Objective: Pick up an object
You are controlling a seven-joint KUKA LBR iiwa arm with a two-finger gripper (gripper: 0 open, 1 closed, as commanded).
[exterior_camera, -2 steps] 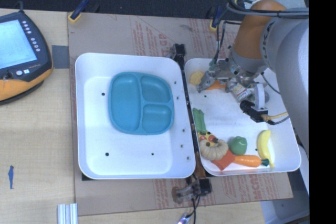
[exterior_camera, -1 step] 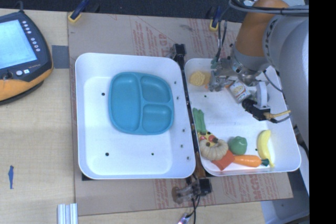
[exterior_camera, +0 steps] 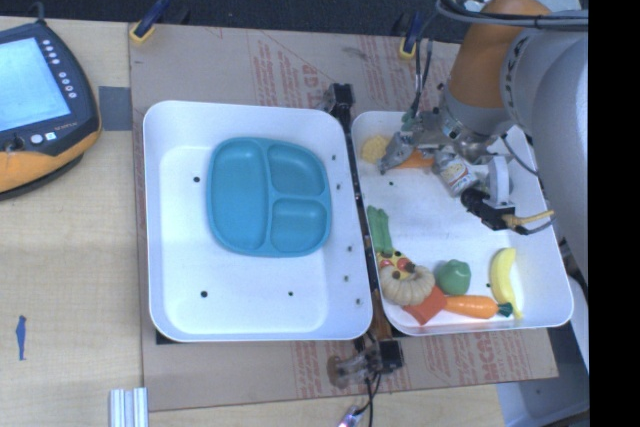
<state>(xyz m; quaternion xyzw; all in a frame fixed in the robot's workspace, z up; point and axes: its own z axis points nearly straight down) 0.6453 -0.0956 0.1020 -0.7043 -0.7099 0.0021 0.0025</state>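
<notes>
Plainly the likeliest target is the small orange carrot-like toy (exterior_camera: 412,159) lying at about eleven o'clock in the right white bin (exterior_camera: 440,227), beside a pale yellow rounded toy (exterior_camera: 374,149); it looks light, stiff and smooth plastic, so a pinch across its middle would be judged safest. Its long axis runs roughly nine to three o'clock, though which end is the tip is too hidden to tell. The two-finger gripper (exterior_camera: 408,151) hangs right over it, and whether the claw is apart or together cannot be told from this slant.
</notes>
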